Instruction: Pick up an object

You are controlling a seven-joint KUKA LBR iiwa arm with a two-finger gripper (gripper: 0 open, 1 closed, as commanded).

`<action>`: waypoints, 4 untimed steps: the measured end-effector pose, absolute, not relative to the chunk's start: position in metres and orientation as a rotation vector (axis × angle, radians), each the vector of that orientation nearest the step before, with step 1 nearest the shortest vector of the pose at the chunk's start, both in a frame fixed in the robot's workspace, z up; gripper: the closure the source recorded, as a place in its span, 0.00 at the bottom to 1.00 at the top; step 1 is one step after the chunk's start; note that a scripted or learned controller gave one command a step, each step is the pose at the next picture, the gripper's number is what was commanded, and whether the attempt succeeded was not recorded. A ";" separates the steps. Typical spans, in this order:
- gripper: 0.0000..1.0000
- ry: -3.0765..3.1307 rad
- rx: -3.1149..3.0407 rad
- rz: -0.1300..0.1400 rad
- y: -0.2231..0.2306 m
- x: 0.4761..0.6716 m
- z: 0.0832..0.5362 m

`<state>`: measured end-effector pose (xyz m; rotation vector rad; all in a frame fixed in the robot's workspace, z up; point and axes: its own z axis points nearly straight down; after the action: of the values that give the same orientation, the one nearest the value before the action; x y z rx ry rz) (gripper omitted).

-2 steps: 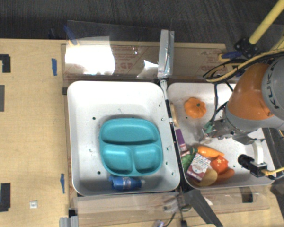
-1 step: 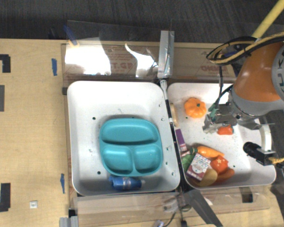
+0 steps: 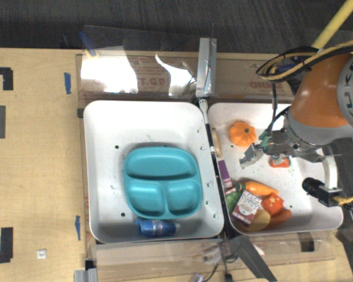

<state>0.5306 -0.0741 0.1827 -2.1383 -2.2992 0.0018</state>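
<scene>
The arm (image 3: 326, 98) enters from the right, its orange band over the upper right corner of the right bin (image 3: 329, 216). The wrist angles down and left, placing the gripper (image 3: 251, 156) low over the bin floor near the bin's centre. The jaws point left; whether they are wide or narrow cannot be told, and no item is seen between them.

A small red-orange item (image 3: 279, 162) lies just under the wrist, mostly covered, so its kind cannot be made out. A black fitting (image 3: 316, 188) on the arm overlaps the bin's right side.

Right bin contents: a small orange pumpkin (image 3: 242, 133) sits up and left of the gripper, apart from it. A cluster lies along the front wall: an orange vegetable (image 3: 257, 188), a red tomato (image 3: 273, 203), a printed packet (image 3: 247, 205) and a green piece (image 3: 233, 198), touching one another. A purple item (image 3: 223, 172) rests against the left wall.

Left bin (image 3: 100, 157) contents: a teal divided tray (image 3: 162, 181) at centre, and a blue item (image 3: 156, 227) at the front wall, partly tucked under the tray.
</scene>
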 end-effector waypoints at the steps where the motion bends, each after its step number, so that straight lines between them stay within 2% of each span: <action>1: 0.00 -2.319 -2.110 0.008 -0.121 0.530 0.119; 2: 0.00 -2.362 -2.092 -0.010 -0.110 0.504 0.089; 3: 1.00 -2.361 -2.092 -0.015 -0.109 0.506 0.098; 4: 1.00 -2.394 -2.034 -0.001 -0.106 0.568 0.107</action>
<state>0.5680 -0.1056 0.1067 -2.0342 -2.3938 -0.0005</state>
